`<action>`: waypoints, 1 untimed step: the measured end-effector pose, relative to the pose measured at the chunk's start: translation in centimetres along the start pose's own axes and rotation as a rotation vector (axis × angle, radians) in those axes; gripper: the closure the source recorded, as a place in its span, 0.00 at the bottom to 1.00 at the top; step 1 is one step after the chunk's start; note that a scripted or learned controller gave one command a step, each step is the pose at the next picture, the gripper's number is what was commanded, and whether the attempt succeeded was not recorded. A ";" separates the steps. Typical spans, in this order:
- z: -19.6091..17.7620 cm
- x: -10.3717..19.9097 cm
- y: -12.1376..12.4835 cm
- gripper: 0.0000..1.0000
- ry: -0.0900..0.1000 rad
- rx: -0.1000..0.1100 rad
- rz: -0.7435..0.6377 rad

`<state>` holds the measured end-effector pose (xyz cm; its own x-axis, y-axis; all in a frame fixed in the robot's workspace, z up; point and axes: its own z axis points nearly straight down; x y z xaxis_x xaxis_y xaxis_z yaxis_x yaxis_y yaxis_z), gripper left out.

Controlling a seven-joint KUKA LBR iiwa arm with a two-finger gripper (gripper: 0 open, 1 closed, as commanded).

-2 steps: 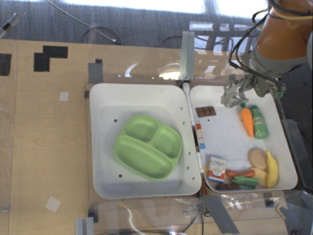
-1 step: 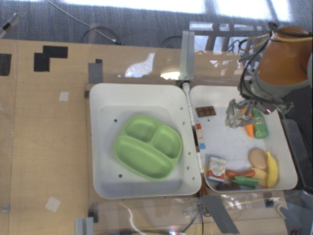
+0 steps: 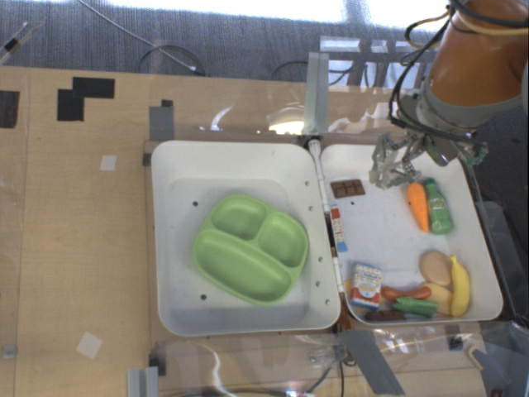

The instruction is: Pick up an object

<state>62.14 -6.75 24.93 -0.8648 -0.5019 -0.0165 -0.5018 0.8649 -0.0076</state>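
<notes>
— While the arm (image 3: 475,52) reaches in from the right, where does its gripper (image 3: 395,170) sit?

— It hangs over the upper part of the right bin (image 3: 488,246), near that bin's back wall. Its metal fingers (image 3: 382,168) point down toward the white floor, and nothing shows between them. Whether they are spread or closed cannot be told from this slant.

— What lies close to it?

— A carrot (image 3: 419,206) and a green bottle (image 3: 438,208) lie side by side just to the right of and below the gripper, touching each other. A small brown chocolate bar (image 3: 348,189) lies to its left, near the divider between the bins.

— And the rest of that bin?

— Along the front edge there is a small carton (image 3: 366,284), an egg-shaped tan piece (image 3: 436,266), a banana (image 3: 459,286), a red chili (image 3: 407,292) and a green pepper (image 3: 416,307), all bunched together. They sit well apart from the gripper.

— And the left bin (image 3: 173,246)?

— It holds a green divided plate (image 3: 250,246) with three compartments, lying flat near the middle.
</notes>
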 end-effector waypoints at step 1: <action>11.8 6.7 2.1 1.00 0.014 -0.011 -0.256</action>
<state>55.48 -8.29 13.00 -0.7093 -0.7049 -0.0018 -0.7049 0.7093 0.0012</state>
